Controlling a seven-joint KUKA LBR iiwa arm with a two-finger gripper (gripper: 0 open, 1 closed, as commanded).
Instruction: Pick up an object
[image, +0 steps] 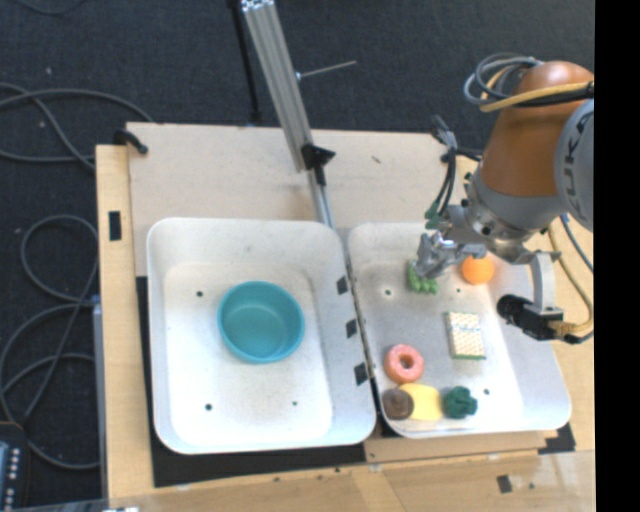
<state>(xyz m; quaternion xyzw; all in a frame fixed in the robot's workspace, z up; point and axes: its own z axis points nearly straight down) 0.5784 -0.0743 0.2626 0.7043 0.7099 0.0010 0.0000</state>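
Two bins sit side by side on the tabletop (220, 170). The left bin (180, 400) holds a bowl (261, 320). The right bin (530, 390) holds a ball (478, 270) at back, a sponge (466, 335) mid-bin, and a doughnut (404, 363) toward the front.

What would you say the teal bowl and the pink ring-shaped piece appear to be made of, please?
Teal bowl: likely plastic; even colour, smooth matt walls with a soft sheen. Pink ring-shaped piece: probably moulded plastic or rubber toy food; flat, uniform pink, rounded edges.
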